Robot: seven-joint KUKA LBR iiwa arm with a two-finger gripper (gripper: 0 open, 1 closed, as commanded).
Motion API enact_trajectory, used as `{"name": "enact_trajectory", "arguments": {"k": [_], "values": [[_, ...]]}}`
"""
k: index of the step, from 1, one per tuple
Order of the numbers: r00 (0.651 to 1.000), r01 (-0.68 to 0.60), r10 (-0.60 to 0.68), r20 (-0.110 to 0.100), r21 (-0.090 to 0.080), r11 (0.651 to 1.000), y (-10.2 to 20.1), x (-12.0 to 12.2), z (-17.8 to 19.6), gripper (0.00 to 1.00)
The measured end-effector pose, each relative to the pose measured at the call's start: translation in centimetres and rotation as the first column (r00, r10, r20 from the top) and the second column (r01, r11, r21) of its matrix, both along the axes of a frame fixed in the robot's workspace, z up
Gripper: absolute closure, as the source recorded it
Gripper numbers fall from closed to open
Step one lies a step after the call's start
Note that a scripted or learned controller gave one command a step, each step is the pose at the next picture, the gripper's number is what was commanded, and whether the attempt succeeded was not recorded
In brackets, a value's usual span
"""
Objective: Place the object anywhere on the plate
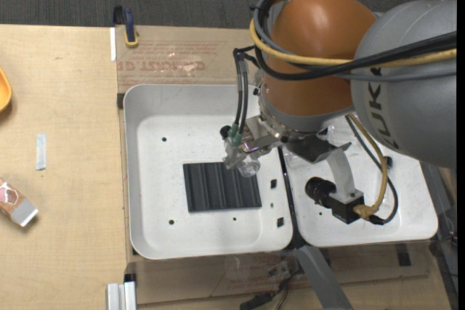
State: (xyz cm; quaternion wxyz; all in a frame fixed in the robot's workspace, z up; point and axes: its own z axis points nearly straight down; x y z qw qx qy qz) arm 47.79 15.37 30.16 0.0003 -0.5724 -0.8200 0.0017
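A black ribbed plate [218,186] lies flat in the left white bin [152,156], slightly right of its middle. My gripper [243,160] hangs under the big orange wrist band, right at the plate's far right corner and low over it. Something small and pale shows at the gripper's tip, too blurred to name. The arm's bulk hides the bin's right wall and whatever lies under the wrist.
The right white bin [407,221] lies mostly under the arm, with a black camera unit and yellow cable [338,203] hanging over it. On the wooden bench to the left are a small packet [14,205], a grey strip [41,152] and an orange item [3,89].
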Motion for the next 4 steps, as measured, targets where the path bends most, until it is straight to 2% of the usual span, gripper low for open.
{"name": "enact_trajectory", "arguments": {"k": [1,2,3,4], "values": [[0.998,-0.064,0.064,-0.002,-0.001,0.998,1.3,0.0,-3.5,1.0],[0.994,-0.105,0.105,0.001,0.0,0.994,0.2,0.0,0.6,1.0],[0.994,-0.106,0.106,0.001,0.0,0.994,0.2,0.0,0.6,0.0],[0.994,-0.105,0.105,0.0,-0.002,0.994,0.1,0.1,1.4,1.0]]}}
